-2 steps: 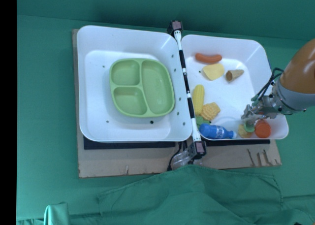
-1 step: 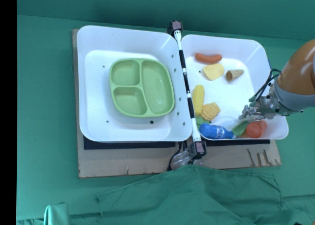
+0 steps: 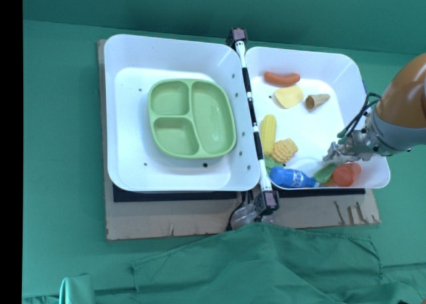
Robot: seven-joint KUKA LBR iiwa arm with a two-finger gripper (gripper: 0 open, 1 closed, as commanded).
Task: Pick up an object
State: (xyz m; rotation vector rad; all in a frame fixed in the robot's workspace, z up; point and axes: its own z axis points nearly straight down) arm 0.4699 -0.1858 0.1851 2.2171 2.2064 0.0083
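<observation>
The right bin [image 3: 346,70] holds toy food: a red sausage [image 3: 281,78], a yellow wedge [image 3: 289,97], a small cone [image 3: 317,101], a corn cob [image 3: 267,134], a yellow waffle piece [image 3: 285,150], a blue bottle [image 3: 291,177], a green piece [image 3: 324,173] and a red tomato [image 3: 345,175]. My gripper [image 3: 335,155] hangs low over the bin's near right corner, just above the green piece and the tomato. Nothing shows as lifted.
The left bin [image 3: 133,56] carries a green divided plate [image 3: 192,118]. A black-and-white bar [image 3: 249,106] separates the bins. Both bins rest on cardboard [image 3: 166,219]. Green cloth [image 3: 266,263] lies bunched at the near edge.
</observation>
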